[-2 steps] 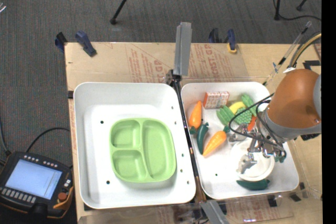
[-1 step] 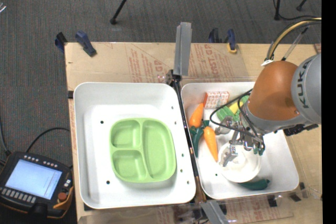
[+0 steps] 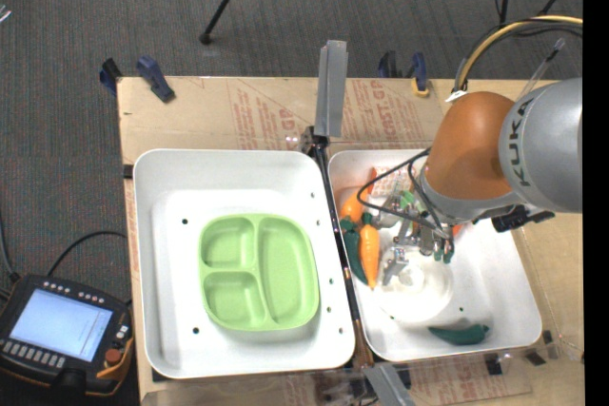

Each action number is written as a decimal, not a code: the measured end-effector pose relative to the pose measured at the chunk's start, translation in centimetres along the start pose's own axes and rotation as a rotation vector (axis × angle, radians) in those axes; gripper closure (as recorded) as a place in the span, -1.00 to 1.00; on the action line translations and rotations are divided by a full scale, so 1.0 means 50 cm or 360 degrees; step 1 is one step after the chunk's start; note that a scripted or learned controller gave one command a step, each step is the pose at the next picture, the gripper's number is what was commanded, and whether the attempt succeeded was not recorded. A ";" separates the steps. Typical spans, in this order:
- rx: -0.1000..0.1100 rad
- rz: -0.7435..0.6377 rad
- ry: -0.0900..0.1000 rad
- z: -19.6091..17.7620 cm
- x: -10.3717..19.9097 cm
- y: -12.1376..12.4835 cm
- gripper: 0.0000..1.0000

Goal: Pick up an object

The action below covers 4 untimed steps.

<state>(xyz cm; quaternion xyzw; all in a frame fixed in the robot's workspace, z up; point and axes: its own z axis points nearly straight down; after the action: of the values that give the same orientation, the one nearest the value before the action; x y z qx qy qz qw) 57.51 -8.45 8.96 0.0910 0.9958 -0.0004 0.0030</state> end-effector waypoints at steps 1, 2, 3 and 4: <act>-0.0001 -0.0138 0.0006 0.000 -0.019 0.011 -1.00; -0.0002 -0.0158 0.0006 0.000 -0.046 0.017 -1.00; -0.0004 -0.0106 -0.0002 0.000 -0.037 0.015 -1.00; -0.0001 -0.0115 0.0006 0.000 -0.045 0.018 -1.00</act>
<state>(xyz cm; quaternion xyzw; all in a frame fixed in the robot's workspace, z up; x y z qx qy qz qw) 59.87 -7.99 8.96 0.0549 0.9985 0.0000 0.0011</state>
